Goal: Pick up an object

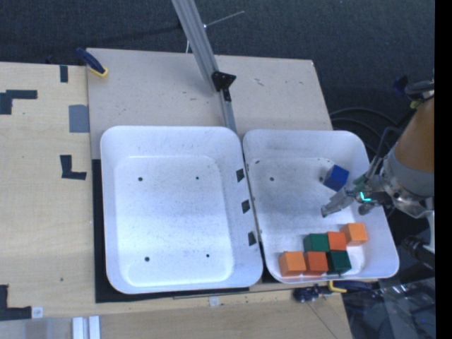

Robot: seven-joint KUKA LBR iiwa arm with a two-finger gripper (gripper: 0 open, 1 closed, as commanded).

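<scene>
Blue cube block [337, 176] lies in the right shallow white bin [296, 154], near its right wall, just up-left of the two-finger gripper [337, 205], apart from it. Whether the gripper's fingers are spread or pressed together cannot be told; nothing shows between them. Orange and green blocks [321, 251] cluster at that bin's near corner, below the gripper.

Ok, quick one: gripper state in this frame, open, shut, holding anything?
Gripper: cannot be told whether open or closed. It hangs over the right bin beside the blue block; nothing is visibly held.
</scene>
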